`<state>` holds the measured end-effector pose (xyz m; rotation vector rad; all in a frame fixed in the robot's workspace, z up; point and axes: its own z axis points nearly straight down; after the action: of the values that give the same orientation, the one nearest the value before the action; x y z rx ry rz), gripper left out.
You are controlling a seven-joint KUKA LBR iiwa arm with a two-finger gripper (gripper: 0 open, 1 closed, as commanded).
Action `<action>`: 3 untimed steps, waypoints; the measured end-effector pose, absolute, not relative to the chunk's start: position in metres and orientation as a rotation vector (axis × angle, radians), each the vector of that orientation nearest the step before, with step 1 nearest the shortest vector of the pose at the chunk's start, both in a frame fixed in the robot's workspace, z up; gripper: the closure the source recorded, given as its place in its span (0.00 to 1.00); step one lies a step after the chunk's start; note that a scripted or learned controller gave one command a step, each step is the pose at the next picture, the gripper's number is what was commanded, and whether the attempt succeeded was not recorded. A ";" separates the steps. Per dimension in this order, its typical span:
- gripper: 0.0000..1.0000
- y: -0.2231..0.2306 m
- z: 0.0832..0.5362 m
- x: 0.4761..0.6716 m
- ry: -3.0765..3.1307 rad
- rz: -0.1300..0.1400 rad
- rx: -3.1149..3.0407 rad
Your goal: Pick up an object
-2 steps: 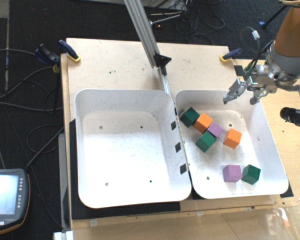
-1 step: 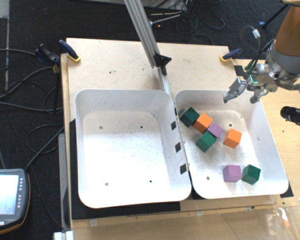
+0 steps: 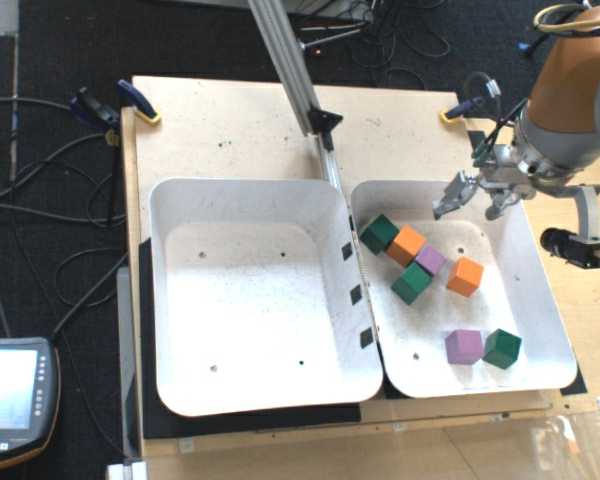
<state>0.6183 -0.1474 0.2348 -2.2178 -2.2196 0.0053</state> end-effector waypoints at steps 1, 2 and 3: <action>0.00 -0.139 0.178 0.624 -2.221 0.005 -2.215; 0.00 -0.142 0.134 0.626 -2.218 0.005 -2.219; 1.00 -0.142 0.147 0.628 -2.223 -0.001 -2.223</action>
<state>0.6276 -0.1421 0.1471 -2.2229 -2.2232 -0.0015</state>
